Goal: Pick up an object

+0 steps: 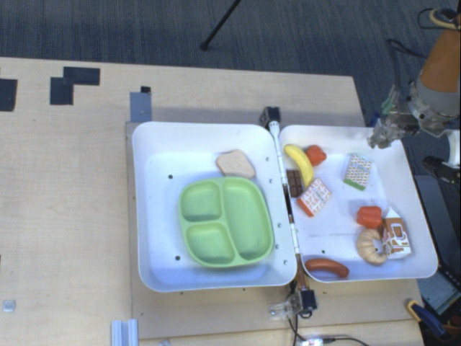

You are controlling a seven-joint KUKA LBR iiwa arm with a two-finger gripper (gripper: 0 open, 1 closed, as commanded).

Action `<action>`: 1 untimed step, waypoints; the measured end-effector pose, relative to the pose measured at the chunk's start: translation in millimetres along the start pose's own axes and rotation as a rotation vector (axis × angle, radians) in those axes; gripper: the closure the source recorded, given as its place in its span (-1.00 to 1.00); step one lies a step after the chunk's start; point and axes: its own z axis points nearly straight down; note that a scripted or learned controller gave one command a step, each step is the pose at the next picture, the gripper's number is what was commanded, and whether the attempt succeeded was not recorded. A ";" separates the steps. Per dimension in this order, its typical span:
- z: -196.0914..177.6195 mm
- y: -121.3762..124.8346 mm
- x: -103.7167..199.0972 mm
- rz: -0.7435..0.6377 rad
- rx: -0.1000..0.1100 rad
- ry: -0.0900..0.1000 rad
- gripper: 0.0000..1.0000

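The right bin [414, 193] holds several toy foods. A yellow banana [300, 164] lies beside a small red-orange piece [315, 154] and a brown chocolate bar [293, 183]. There are also a green-patterned box [359, 171], an orange-and-white carton [314, 197], a red block [369, 215], a bagel [371, 247], a small milk carton [395, 238] and a sausage [326, 268]. My gripper [382, 135] hangs over the bin's far right corner, above and right of the green-patterned box, with nothing seen in it.
The left bin [155, 193] holds a green divided plate [225, 222] and a bread slice [235, 164] behind it. A raised divider [283, 193] runs between the two bins. Cables lie at the bench's front edge.
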 end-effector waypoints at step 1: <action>21.6 7.1 64.7 -0.003 0.002 0.003 1.00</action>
